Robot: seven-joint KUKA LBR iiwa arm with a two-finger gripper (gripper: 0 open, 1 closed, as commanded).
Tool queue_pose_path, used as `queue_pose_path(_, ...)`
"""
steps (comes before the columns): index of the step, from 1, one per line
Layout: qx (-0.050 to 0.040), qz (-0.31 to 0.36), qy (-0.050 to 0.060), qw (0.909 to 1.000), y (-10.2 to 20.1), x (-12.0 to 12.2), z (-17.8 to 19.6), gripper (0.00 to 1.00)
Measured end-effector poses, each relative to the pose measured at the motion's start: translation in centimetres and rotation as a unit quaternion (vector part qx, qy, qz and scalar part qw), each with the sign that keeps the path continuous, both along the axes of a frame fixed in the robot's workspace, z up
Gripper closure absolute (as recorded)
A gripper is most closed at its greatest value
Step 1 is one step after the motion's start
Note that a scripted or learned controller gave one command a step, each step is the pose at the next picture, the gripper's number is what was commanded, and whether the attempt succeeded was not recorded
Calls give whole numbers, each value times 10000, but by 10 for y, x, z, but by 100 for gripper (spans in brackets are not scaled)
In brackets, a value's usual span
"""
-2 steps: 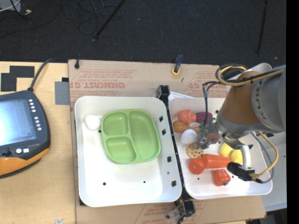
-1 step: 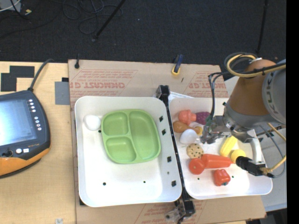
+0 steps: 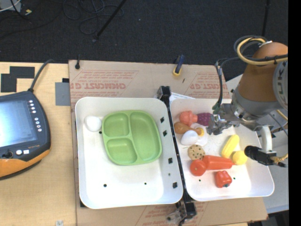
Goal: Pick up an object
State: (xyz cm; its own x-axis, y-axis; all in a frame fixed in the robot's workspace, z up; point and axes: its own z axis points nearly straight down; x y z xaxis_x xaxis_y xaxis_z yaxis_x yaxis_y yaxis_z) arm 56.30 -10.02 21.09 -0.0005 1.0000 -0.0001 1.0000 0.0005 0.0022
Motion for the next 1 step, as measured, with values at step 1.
queue_pose_path(1, 2, -3, 14, 10000, -2, 0, 17, 100)
